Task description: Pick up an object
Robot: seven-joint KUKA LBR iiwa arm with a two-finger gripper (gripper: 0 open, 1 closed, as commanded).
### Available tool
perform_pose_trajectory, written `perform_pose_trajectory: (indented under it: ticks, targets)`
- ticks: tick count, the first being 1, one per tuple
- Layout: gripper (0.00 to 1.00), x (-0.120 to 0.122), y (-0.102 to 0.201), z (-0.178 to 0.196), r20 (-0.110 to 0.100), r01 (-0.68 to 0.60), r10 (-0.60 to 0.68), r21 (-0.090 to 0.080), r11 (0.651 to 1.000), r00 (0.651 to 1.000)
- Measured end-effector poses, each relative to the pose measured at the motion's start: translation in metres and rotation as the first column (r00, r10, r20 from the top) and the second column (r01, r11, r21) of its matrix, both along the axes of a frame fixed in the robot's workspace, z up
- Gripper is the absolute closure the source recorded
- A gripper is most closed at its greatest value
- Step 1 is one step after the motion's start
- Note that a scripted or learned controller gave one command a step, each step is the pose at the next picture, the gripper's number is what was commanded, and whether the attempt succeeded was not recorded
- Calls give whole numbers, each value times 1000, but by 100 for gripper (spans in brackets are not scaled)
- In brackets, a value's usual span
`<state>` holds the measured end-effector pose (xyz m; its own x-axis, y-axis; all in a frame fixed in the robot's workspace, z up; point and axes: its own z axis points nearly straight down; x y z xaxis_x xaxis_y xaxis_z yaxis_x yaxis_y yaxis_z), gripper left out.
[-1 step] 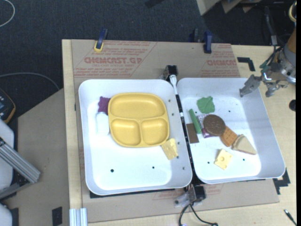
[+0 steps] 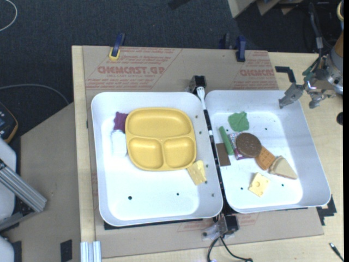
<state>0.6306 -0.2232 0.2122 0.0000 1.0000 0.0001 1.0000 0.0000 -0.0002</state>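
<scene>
Hand (image 2: 301,96) hangs spread and empty over the right bin's (image 2: 305,146) far corner, clear of the toys (image 2: 256,152) so it can drop in.

This is a robot lab or test cell rather than a home. A plywood tabletop (image 2: 163,64) (stencilled with a supplier's name) is held by blue clamps (image 2: 240,48) and carries two white bins (image 2: 109,162) of toy food. Dark carpet (image 2: 54,21) lies around it, with loose cables (image 2: 229,250), an aluminium frame rail (image 2: 22,187), and the robot's tool (image 2: 305,94) at the right.
</scene>
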Motion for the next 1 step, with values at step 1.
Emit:
perform_pose_trajectory:
  ticks: [1]
  targets:
    - [0,1,2,-43,-5,-1,1,1,1000,1000]
